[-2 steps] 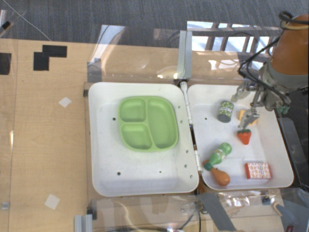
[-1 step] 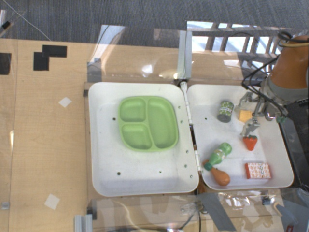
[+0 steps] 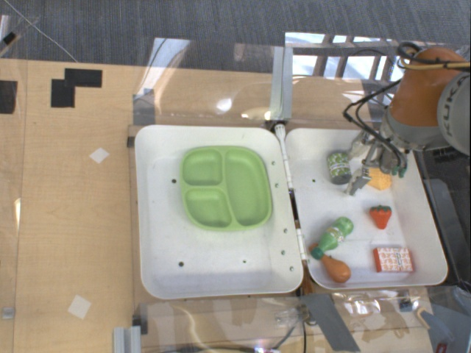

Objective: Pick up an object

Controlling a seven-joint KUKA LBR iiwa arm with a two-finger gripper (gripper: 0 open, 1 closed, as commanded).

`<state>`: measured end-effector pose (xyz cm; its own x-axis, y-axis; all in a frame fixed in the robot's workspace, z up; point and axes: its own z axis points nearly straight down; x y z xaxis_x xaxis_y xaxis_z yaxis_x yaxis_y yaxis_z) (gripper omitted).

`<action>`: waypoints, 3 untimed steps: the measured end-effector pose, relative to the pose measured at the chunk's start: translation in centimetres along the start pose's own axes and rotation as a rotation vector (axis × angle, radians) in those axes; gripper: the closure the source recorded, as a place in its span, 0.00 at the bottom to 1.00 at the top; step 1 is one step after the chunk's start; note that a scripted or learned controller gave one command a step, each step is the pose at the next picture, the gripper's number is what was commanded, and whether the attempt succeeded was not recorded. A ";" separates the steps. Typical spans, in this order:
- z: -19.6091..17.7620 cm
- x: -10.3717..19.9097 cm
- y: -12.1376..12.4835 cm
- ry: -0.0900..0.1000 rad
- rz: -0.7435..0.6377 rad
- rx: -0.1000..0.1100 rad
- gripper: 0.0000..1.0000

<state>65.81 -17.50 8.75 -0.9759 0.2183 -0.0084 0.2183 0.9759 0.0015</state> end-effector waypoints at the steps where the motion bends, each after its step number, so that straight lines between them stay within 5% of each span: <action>1: -1.6 -0.4 0.1 -0.015 -0.005 0.001 1.00; 2: -11.0 1.6 1.0 -0.009 0.228 0.000 1.00; 3: -5.2 3.6 -0.5 0.003 0.423 0.002 1.00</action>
<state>62.18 -17.18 13.96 -0.8005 0.5993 -0.0048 0.5993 0.8005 0.0027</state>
